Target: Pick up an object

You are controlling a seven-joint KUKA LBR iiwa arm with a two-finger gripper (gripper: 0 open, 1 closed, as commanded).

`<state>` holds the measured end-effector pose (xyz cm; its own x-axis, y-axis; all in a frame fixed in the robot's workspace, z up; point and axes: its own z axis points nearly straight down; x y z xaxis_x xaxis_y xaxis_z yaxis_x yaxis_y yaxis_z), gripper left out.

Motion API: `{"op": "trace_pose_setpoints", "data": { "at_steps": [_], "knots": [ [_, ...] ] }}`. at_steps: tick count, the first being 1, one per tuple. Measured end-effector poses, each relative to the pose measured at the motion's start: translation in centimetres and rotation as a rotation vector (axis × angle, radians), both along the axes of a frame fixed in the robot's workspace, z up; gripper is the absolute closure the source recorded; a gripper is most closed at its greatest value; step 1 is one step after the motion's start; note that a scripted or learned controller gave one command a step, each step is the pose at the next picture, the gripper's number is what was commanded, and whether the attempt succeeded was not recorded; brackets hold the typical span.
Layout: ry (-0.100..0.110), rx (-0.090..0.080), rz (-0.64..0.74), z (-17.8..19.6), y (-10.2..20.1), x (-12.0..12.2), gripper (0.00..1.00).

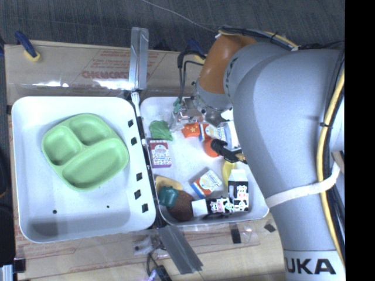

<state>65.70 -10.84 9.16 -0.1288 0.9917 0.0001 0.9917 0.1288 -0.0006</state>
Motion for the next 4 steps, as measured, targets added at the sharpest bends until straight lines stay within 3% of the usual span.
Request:
{"op": "trace_pose_setpoints", "data": {
  "at_steps": [1, 2, 3, 4],
  "knots": [
    [-0.008, 0.000, -0.155, 11.7, 2.0, -5.0, 1.00],
    [0.009, -0.001, -0.204, 4.0, -8.8, -4.4, 1.00],
    [0.003, 0.000, -0.198, 4.4, -8.4, -4.1, 0.00],
    [0.002, 0.000, -0.315, 0.1, -9.4, -5.3, 0.00]
  ]
}}
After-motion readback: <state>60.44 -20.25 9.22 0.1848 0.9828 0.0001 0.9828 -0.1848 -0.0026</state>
